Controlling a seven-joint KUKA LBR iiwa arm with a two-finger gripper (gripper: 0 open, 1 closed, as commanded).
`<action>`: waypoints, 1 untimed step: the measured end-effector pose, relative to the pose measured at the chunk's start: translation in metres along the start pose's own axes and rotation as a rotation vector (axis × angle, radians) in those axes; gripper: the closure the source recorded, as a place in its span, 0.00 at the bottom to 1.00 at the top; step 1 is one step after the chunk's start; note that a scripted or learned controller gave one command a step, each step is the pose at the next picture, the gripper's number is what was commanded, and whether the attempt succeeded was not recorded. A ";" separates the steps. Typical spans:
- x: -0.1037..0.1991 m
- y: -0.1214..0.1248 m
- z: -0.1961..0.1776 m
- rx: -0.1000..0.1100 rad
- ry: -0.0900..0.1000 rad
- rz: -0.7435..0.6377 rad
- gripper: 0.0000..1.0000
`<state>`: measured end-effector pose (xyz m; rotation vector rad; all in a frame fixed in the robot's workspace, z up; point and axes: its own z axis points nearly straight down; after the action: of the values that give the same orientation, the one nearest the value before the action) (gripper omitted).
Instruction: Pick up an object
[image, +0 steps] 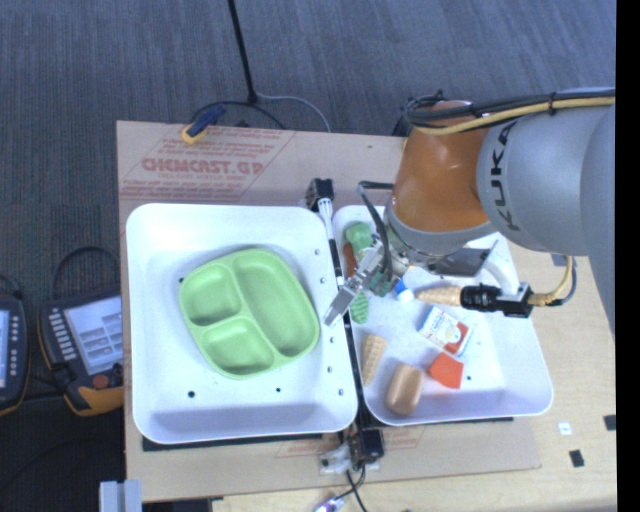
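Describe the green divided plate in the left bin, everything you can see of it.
The green divided plate is pale lime and looks like smooth moulded plastic. It is a rounded rectangle with a raised rim and three compartments: two smaller ones on its left side and one larger along its right. All three hold nothing. It lies flat, turned at a slant, about in the middle of the left bin, resting on the bin's white floor, apart from the walls.

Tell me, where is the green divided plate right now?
The green divided plate lies in the left white bin, left of the pincer.
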<state>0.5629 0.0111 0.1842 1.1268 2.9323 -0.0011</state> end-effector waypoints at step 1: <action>-0.085 0.034 0.000 0.000 0.000 0.076 0.00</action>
<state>0.6487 -0.0207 0.1844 1.2377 2.8869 -0.0014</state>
